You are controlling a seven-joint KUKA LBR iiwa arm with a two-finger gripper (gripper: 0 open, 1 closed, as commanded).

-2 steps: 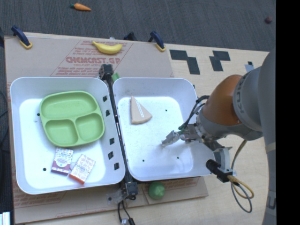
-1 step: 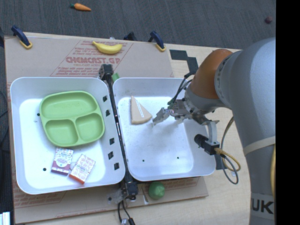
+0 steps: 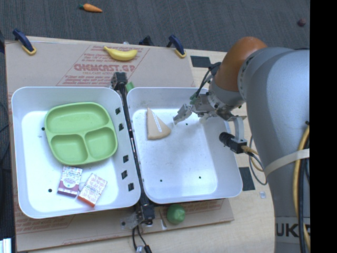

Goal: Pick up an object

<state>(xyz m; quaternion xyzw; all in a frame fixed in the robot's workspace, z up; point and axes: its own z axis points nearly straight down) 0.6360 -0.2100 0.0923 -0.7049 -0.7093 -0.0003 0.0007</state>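
The jaws hang low in the right bin, just right of the tan wedge; their spread is too small to make out. The left bin holds a green divided plate and two small packets.

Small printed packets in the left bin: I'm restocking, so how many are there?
2. One small printed packet with a dark maroon edge lies below the green divided plate; the other, orange-red packet lies just right of it, touching.
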